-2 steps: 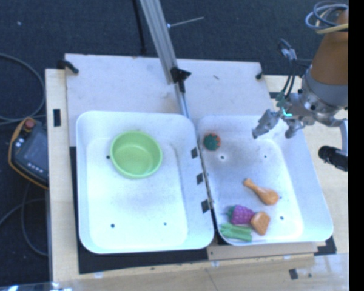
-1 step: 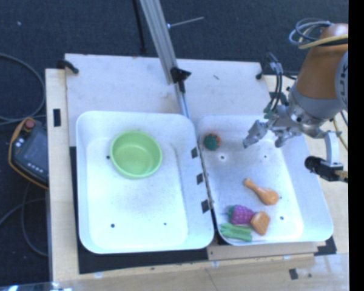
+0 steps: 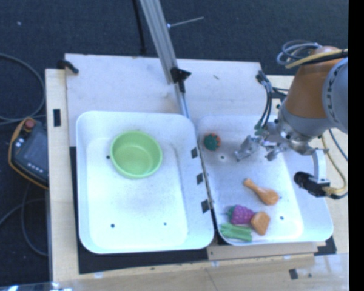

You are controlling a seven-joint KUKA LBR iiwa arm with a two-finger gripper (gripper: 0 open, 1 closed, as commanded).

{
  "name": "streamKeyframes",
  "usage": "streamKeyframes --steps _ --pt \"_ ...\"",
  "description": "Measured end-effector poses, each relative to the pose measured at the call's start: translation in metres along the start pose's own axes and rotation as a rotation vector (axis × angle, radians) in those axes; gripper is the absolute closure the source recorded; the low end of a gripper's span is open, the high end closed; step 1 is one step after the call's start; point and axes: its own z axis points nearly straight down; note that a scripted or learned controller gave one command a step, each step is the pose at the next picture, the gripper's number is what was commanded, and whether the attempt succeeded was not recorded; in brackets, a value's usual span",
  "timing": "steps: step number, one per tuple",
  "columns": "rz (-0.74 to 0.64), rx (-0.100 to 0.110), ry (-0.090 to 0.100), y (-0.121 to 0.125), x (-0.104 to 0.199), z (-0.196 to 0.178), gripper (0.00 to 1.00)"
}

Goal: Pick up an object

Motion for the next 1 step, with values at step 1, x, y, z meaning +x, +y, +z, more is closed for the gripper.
streamKeyframes --steps 1 --pt "0.001 -0.001 -0.001 0.003 -0.0078 0.0452 0.0"
